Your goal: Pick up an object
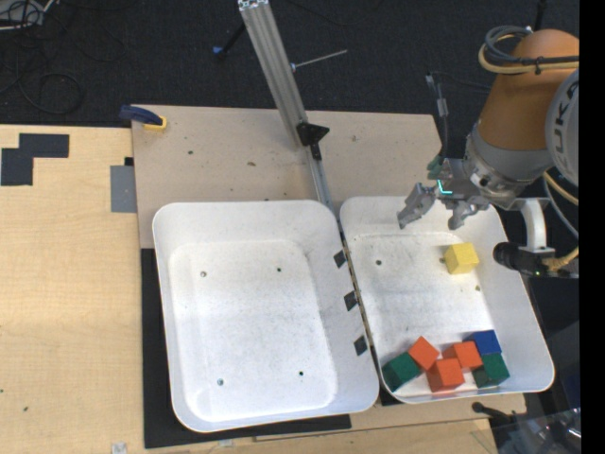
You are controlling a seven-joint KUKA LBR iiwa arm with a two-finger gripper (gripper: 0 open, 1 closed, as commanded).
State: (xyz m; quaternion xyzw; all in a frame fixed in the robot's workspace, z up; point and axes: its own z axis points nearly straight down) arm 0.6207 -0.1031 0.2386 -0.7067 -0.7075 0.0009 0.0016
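So the grey arm with the orange band [526,83] comes in from the right and its two-finger pincer [439,208] hangs over the far end of the right shallow white plastic bin [373,296]. The fingers [414,206] are spread wide apart, splayed out to either side, and there's nothing between them. A little teal light glows up at the wrist.

Closest thing to the pincer is a small yellow cube [460,257], sitting on its own in the upper right part of that bin, just below and a bit right of the fingertips but not touching them.

The rest of the blocks are all bunched up at the near end of the same bin: a dark green block [402,371] on the left, an orange block [423,353] right beside it, another orange block [445,375] in front, a third orange block [467,354], a blue block [486,341] at the back right and a second dark green block [491,374] at the right edge. They're pretty much touching each other in one pile, well apart from the yellow one.

The left shallow white plastic bin [180,244] sits side by side with the right one on the tan wooden bench [217,154]. A silver aluminium rail [277,64] leans in from the back, ending between the two bins.
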